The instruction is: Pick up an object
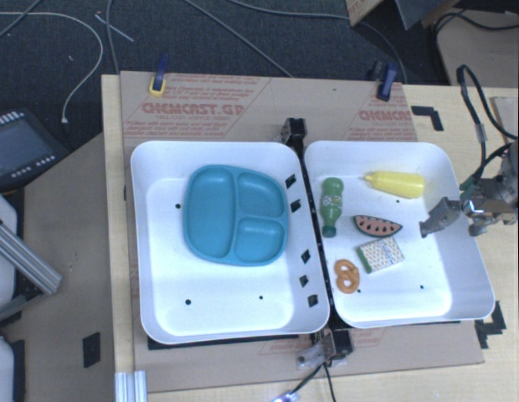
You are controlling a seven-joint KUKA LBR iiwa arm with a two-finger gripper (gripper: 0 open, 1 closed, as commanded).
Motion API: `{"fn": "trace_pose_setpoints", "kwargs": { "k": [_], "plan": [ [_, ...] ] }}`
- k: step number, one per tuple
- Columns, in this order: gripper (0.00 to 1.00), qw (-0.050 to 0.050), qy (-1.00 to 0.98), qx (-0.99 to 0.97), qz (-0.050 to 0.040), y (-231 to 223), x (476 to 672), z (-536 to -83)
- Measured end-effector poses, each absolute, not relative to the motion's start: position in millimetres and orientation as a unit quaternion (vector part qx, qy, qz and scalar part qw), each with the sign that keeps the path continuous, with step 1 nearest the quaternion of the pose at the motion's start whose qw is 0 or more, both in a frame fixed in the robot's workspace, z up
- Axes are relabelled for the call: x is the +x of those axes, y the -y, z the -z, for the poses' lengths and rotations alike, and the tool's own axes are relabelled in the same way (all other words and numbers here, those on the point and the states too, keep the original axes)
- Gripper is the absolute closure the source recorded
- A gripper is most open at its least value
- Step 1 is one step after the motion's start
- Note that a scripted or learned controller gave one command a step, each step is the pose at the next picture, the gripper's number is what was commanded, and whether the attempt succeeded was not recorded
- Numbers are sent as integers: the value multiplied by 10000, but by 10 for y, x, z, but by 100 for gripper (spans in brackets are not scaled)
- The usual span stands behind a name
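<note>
While the left bin [151, 249] holds a blue tray [236, 214], the tool [448, 216] (grip unclear) overhangs the right bin [460, 291].

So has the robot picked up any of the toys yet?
Not yet. The hand is at the right bin's right side with no toy between its fingers. The yellow bottle, green bottle, watermelon slice, pretzel and packet all lie in the bin. Grabbing and lifting are left.
</note>
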State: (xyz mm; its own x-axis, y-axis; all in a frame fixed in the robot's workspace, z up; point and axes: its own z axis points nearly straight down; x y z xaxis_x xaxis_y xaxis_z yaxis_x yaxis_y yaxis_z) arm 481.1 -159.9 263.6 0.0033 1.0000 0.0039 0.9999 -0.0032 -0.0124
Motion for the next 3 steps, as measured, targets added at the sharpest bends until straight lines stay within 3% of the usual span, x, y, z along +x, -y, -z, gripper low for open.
{"fn": "trace_pose_setpoints", "kwargs": {
  "k": [1, 3],
  "plan": [
    [0, 7, 7073, -7069, 1, 1595, 4834, -2690],
    [0, 34, 7068, -7074, -11, 1744, 4873, -1629]
  ]
}}
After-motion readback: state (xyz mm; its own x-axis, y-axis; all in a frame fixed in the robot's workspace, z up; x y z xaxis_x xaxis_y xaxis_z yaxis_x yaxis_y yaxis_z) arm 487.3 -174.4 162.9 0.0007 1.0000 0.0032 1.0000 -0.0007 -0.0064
